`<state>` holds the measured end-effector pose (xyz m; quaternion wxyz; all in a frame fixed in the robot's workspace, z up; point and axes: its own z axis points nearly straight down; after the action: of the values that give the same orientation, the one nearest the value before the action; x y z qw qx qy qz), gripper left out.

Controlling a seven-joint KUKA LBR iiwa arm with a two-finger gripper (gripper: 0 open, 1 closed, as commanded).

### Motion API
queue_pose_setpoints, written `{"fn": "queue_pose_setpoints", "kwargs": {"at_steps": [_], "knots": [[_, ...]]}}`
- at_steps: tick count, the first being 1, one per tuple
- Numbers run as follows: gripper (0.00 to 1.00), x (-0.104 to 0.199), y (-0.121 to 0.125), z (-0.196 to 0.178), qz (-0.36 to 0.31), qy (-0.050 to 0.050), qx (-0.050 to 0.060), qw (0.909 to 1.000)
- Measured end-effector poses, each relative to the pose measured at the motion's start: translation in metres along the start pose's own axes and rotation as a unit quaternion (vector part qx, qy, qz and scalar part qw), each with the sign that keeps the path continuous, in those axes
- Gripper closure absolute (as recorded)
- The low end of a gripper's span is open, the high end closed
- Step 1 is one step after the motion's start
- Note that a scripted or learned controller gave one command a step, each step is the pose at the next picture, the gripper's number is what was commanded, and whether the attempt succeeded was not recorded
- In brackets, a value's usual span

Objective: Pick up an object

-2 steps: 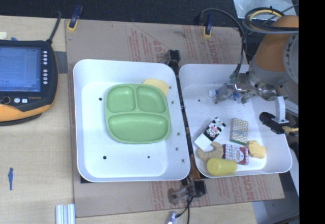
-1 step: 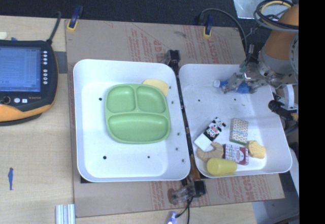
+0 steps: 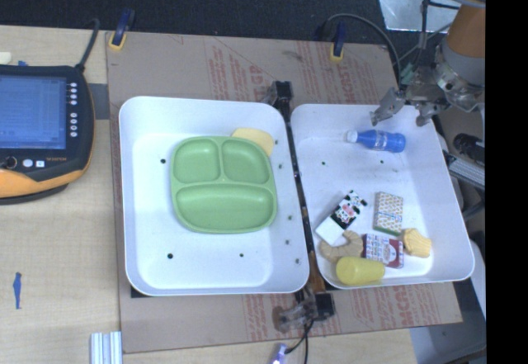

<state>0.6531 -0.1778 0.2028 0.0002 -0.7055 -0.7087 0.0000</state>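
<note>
My gripper (image 3: 404, 112) hangs over the far end of the right bin (image 3: 445, 189), its two fingers spread open with nothing between them. Just below it lies a small blue bottle (image 3: 378, 139) with a white cap, on its side. Near the bin's front sit a black-and-white cow-print block (image 3: 350, 209), a white card (image 3: 330, 231), a patterned square packet (image 3: 388, 212), a red-and-white packet (image 3: 382, 249), a yellow corn piece (image 3: 416, 243), a tan piece (image 3: 336, 249) and a yellow cup (image 3: 359, 271) on its side.
The left bin (image 3: 148, 247) holds a green divided plate (image 3: 222, 184) with a pale yellow object (image 3: 256, 139) behind its far right corner. A teach pendant (image 3: 41, 127) rests on the bench at the left. Clamps and cables sit along the cardboard's edges.
</note>
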Motion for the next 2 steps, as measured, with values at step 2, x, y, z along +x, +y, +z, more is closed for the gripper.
{"fn": "queue_pose_setpoints", "kwargs": {"at_steps": [2], "knots": [[0.00,0.017,0.000,0.114,0.002,0.003,0.010,0.9999]]}}
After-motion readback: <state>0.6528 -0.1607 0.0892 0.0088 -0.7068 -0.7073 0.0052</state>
